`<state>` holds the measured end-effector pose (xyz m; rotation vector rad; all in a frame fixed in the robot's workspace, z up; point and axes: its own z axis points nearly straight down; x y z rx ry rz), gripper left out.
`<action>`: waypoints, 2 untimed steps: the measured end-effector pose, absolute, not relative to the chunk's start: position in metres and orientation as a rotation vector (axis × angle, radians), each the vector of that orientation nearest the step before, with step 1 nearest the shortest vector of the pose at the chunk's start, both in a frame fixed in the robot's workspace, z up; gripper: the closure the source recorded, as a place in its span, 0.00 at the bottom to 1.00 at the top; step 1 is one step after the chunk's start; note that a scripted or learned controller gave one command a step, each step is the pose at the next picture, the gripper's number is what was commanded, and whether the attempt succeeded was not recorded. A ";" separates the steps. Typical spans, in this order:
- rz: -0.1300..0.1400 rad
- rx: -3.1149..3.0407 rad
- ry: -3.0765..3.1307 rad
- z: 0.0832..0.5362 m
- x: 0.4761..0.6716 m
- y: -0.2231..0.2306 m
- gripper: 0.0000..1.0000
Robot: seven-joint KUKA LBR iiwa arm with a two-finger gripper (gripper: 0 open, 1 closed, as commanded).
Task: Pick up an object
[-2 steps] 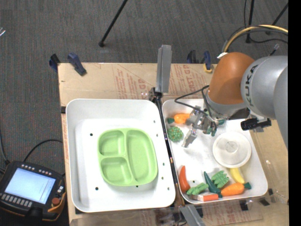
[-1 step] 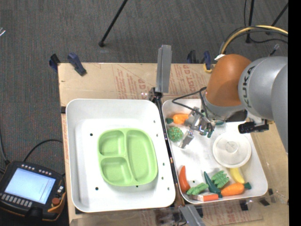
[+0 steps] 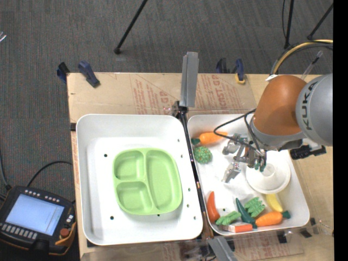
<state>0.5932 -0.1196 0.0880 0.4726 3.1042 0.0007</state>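
Note:
My gripper (image 3: 234, 160) hangs low over the right bin (image 3: 302, 200), its fingers open around bare white floor with nothing between them. One fingertip (image 3: 230, 146) points toward an orange carrot (image 3: 210, 138) at the bin's far left. The other fingertip (image 3: 231, 174) sits just left of a white bowl (image 3: 267, 180). A green broccoli (image 3: 203, 155) lies to the gripper's left, apart from it. The wrist and its orange band (image 3: 278, 109) cover the bin's far right corner.
Along the right bin's near edge lie a red pepper (image 3: 212, 206), green vegetables (image 3: 228, 218), a second carrot (image 3: 270, 219), a yellow piece (image 3: 274, 203) and a small box (image 3: 237, 228). The left bin (image 3: 87, 145) holds a green divided plate (image 3: 147, 181). A pendant (image 3: 35, 216) sits at the lower left.

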 end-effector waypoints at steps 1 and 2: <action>-0.001 0.342 3.122 0.088 0.562 -0.184 0.00; 0.008 0.306 3.125 0.088 0.602 -0.092 0.00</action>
